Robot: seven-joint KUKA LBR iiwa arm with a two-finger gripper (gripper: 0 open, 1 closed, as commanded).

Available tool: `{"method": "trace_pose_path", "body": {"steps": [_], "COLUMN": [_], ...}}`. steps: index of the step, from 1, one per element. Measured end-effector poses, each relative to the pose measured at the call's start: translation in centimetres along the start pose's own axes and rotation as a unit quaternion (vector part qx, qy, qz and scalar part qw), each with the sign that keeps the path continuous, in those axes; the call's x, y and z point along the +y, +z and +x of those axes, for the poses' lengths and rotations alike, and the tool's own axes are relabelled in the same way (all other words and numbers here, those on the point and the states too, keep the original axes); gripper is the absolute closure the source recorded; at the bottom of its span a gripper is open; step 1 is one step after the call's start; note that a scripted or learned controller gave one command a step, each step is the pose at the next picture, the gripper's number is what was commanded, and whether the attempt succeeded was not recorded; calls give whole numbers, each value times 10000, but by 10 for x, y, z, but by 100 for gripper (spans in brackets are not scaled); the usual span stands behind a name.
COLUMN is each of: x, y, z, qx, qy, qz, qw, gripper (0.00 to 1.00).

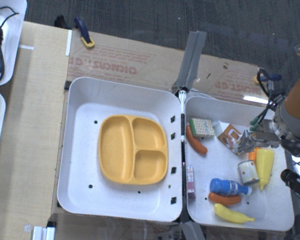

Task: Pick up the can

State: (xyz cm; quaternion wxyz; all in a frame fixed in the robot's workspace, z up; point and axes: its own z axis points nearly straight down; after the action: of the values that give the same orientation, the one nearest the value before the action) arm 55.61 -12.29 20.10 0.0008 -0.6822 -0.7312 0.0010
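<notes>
Crowding around the target is the main hazard at this station. The can [248,172], a small silver cylinder lying on its side, rests in the right bin [197,210], with the yellow mustard bottle [264,167] touching or just beside its right flank and the blue bottle [230,187] just below it. The gripper [247,143] hangs above the upper part of the same bin, near the can but up and to its left, over a brown snack packet [229,136]; the state of the fingers cannot be told from this view, as the metal parts blur together, and nothing is seen between them. Judged risks: a descent from the present position would land on the packet rather than the can; a closing grasp could catch the mustard bottle along with the can, or push the can so that it rolls toward the blue bottle and the hot dog [225,199] below; a smooth round wall may slip from a two-finger hold if taken off-centre. The left bin [74,132] carries a yellow divided plate [132,149] and is well apart from the work. A second hot dog [196,142], a green-labelled box [203,127] and a banana [233,215] lie clear of the likely approach.
</notes>
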Motion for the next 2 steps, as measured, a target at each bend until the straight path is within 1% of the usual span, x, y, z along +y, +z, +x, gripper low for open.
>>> {"method": "trace_pose_path", "body": {"steps": [1,2], "x": [-31,39], "y": [9,-122], "z": [-73,-79], "qx": [0,-10], "qy": [1079,1511], "qz": [6,-10], "qw": [9942,9885], "gripper": [100,100]}}
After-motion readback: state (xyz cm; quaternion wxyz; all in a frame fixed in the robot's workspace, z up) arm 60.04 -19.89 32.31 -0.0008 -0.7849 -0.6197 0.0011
